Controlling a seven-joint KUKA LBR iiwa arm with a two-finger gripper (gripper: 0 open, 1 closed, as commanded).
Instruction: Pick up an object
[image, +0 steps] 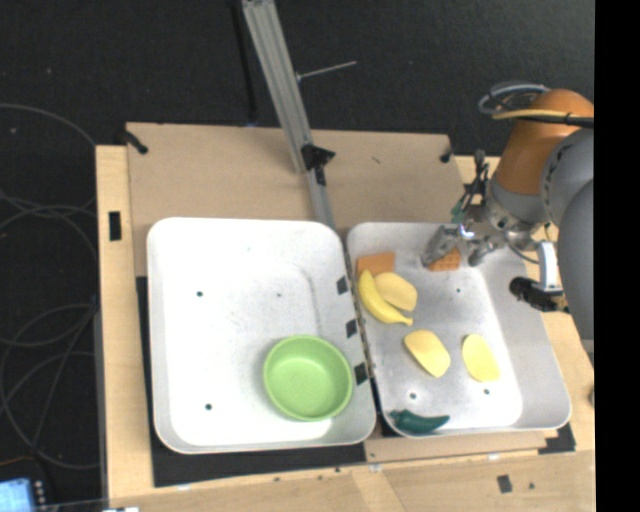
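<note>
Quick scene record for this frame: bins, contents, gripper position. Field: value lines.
left bin: green bowl near its front right corner
right bin: yellow pieces, orange block, small orange piece, dark green item
yellow pieces: cluster near the left wall, two more mid-bin
orange block: back left corner
small orange piece: directly under the gripper
dark green item: front edge
gripper: low over the right bin's back edge
grasp: cannot tell

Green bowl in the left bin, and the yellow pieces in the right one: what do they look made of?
The green bowl looks like moulded plastic, matte to satin: one even colour, a smooth rounded rim, only soft highlights. The yellow pieces look like plastic or foam toy food, matte: flat uniform colour, soft rounded edges, no glare. The view is too coarse to tell hard from soft.
</note>
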